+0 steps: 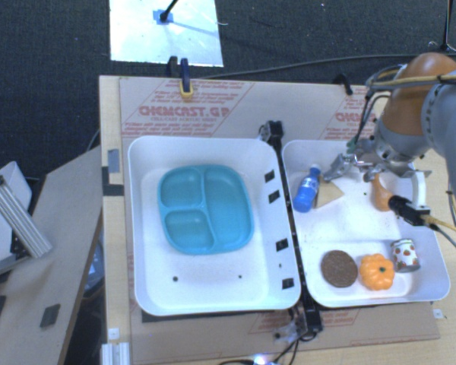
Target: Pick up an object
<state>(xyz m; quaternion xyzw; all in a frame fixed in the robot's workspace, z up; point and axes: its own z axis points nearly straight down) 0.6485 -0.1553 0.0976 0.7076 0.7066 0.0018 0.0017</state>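
While the arm (433, 105) hovers, a blue bottle (307, 189) lies in the right bin (433, 280).

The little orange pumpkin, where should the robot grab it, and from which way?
Probably straight from above, with the fingers closing across the pumpkin along its near-far sides. It sits low and round in the right bin, so the top is open. The brown round disc touches its left side and a small patterned cup crowds its right, leaving little room there for fingers.
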